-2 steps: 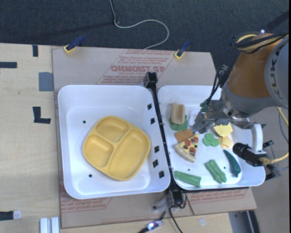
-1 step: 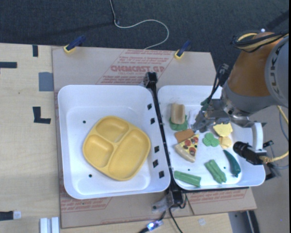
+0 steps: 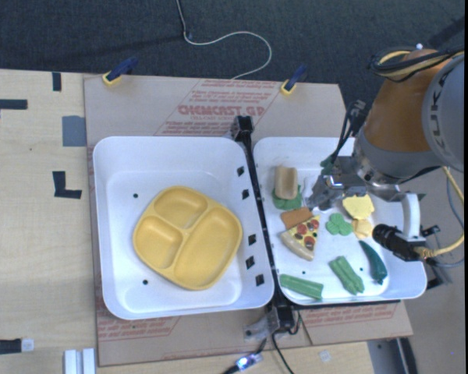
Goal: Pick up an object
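The right bin (image 3: 390,291) holds several toy foods: a tan bread piece (image 3: 285,181) on a green leaf (image 3: 287,202), an orange slab (image 3: 295,216), a pizza slice (image 3: 303,238), a green broccoli-like piece (image 3: 340,224), a yellow piece (image 3: 359,207), a dark green pepper (image 3: 374,260) and two green pods (image 3: 347,274) (image 3: 301,286). My gripper (image 3: 322,191) hangs low over the bin's middle, just right of the bread and above the orange slab. I see nothing held between its fingers.
The left bin (image 3: 117,178) holds a yellow divided plate (image 3: 188,236). A black divider (image 3: 253,201) runs between the bins. The grey and orange arm (image 3: 405,123) covers the right bin's far right part. A white cable (image 3: 226,37) lies behind the bins.
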Robot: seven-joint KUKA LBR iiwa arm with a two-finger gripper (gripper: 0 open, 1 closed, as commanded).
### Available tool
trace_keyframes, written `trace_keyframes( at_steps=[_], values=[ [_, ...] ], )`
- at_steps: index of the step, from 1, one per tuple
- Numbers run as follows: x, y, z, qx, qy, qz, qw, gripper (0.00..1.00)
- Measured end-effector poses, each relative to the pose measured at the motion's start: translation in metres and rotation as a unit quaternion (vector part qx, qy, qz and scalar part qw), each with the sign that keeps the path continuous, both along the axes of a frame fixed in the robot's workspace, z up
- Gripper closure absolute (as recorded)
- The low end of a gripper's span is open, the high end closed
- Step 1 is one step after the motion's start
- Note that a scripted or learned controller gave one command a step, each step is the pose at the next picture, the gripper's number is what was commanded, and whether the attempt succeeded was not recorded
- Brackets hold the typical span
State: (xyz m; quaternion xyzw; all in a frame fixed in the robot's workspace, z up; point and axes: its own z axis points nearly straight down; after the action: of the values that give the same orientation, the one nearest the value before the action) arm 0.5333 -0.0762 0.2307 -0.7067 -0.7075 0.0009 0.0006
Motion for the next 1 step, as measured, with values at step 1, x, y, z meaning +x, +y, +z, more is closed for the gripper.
trace_keyframes(
  at_steps=[1],
  values=[
    [-0.0111,-0.0004,-0.0173,-0.0002,0.001,-0.001,1.0000,1.00]
  ],
)
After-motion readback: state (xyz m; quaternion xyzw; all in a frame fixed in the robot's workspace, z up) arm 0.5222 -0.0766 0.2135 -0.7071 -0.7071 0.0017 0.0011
